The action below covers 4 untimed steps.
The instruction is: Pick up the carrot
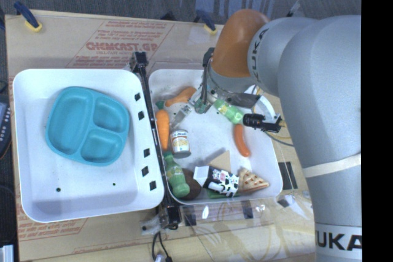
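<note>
You are at the approach step: the grey KUKA arm with its orange band reaches over the right-hand shallow white bin (275,164), and its two-finger gripper (184,111) hangs low near the bin's upper left part, fingers slightly parted with nothing between them. The long orange carrot (163,129) lies along the bin's left wall, just beside and a little below the fingertips, not touched as far as you can tell. Mind the look-alikes: a second orange piece (181,96) lies near the bin's top edge by the wrist, and an orange-red sausage-like item (242,140) sits toward the right. A small jar with a pale label (180,142) stands just beside the carrot's lower end. The next move likely calls for shifting the gripper left and down over the carrot's middle, turning the fingers to straddle its width, and closing without knocking the jar or jamming against the wall. The blue divided plastic plate (87,124) in the left-hand white bin (37,193) plays no part.
</note>
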Each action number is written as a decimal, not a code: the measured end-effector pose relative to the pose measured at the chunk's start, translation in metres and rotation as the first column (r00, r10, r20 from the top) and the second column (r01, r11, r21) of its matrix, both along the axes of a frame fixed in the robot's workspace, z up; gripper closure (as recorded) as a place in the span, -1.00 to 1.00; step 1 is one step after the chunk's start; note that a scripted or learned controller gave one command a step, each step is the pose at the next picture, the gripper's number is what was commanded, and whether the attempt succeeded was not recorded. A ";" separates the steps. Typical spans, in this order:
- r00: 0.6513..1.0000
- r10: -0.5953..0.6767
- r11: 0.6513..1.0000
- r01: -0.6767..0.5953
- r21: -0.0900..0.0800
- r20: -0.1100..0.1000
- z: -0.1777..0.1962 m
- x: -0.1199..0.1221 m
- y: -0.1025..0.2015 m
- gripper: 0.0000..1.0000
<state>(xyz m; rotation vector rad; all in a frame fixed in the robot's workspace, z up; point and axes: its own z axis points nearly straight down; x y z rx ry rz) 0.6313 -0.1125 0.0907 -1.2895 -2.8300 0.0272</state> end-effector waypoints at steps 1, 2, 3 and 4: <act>0.978 -0.210 0.978 0.210 -0.018 0.008 0.000 0.008 0.005 -1.00; 0.982 -0.181 0.983 0.181 0.004 0.045 0.109 0.017 0.105 -1.00; 0.998 0.063 0.998 -0.064 0.000 0.030 0.101 -0.043 0.067 -1.00; 0.997 -0.067 0.998 0.067 0.001 0.035 0.102 -0.014 0.090 -1.00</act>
